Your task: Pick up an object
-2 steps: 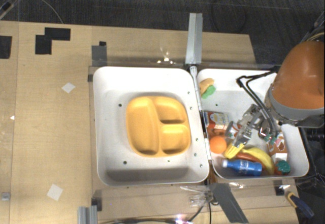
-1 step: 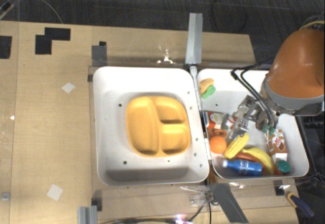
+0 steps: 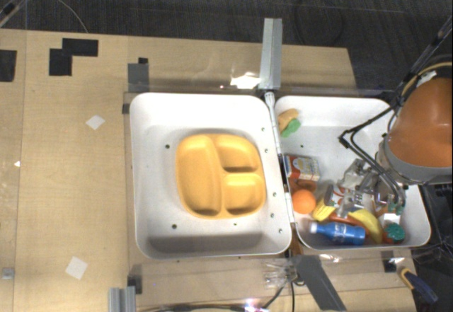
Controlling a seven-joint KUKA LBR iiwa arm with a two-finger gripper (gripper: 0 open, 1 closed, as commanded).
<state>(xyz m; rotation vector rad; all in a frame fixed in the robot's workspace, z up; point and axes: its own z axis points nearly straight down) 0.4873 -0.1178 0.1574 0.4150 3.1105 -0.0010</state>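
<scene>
From above, the hand (image 3: 361,194) is low in the right bin (image 3: 333,116), over a heap of toys near the bin's front edge; I cannot tell its state. A banana (image 3: 368,221) lies just below it, long axis slanting down to the right. A blue bottle (image 3: 338,233) lies crosswise. The left bin (image 3: 152,162) holds a yellow divided tray (image 3: 218,175).

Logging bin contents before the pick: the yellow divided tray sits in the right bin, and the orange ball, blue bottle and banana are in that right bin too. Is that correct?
Not quite. The camera view shows the yellow divided tray in the left bin, alone. The orange ball, blue bottle and banana are in the right bin, as you said.
</scene>
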